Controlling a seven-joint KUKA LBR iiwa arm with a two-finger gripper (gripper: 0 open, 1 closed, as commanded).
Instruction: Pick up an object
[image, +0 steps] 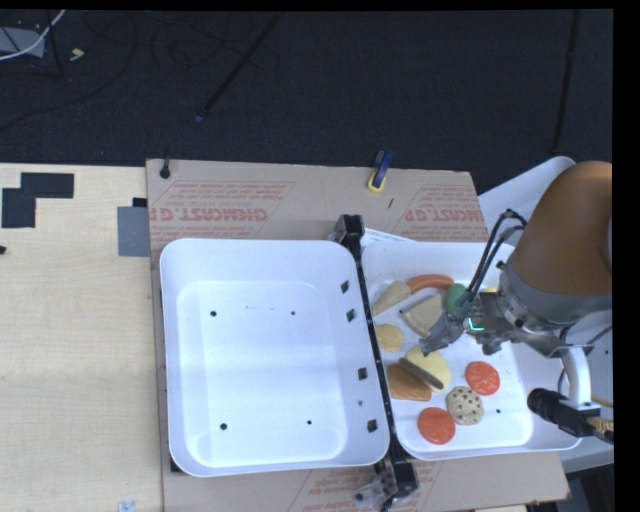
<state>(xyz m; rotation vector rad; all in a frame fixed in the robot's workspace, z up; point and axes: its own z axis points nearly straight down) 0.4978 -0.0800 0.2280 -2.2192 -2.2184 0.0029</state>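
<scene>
From the camera above the bench we are looking down on two white bins: the left bin (190, 300) and the right bin (510, 425), which is carrying a heap of toy food. Our arm (560, 250) is reaching in from the right, and the gripper (440, 340) is hanging over the middle of that heap, pointing down and to the left. Whether its jaws are wide or narrow we cannot tell — the tip is blurring into the pieces beneath it — and we are seeing nothing clearly caught between them. Just beneath the tip are lying a pale wedge (425, 313) and a yellow piece (428, 368), with a brown bread-like piece (407, 384) touching it on the left. Nearer the front edge are sitting a speckled cookie (464, 404) and two red discs (437, 426) — one beside the cookie, the other (483, 378) behind it. We are judging all of these as light, stiff plastic, smooth and likely slippery, not fragile. The flat discs are offering little to pinch, so we are favouring the thicker yellow piece, taken across its narrow sides; packed neighbours could block a finger.
</scene>
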